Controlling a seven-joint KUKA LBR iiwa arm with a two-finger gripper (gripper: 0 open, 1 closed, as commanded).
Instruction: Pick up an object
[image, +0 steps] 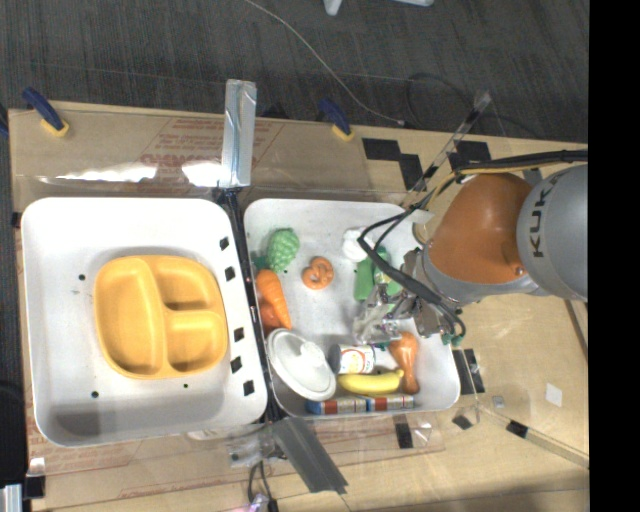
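My gripper (377, 318) is low in the right bin (320, 215), reaching in from the right under the orange band of the arm (480, 235). It hangs over a small can (357, 358) and beside a green piece (366, 280). A brown drumstick (406, 356) and a yellow banana (370, 382) lie just below it. Further left are an orange carrot (272, 298), a green bumpy fruit (283, 247), a small orange pretzel-like piece (318, 272) and a white lidded bowl (300, 366). I see nothing clearly held.
The left bin (60, 230) holds a yellow divided tray (160, 315). A striped flat box (360, 405) lies along the right bin's front wall. A white round piece (353, 243) sits near the back. Cables (400, 215) loop off the wrist.
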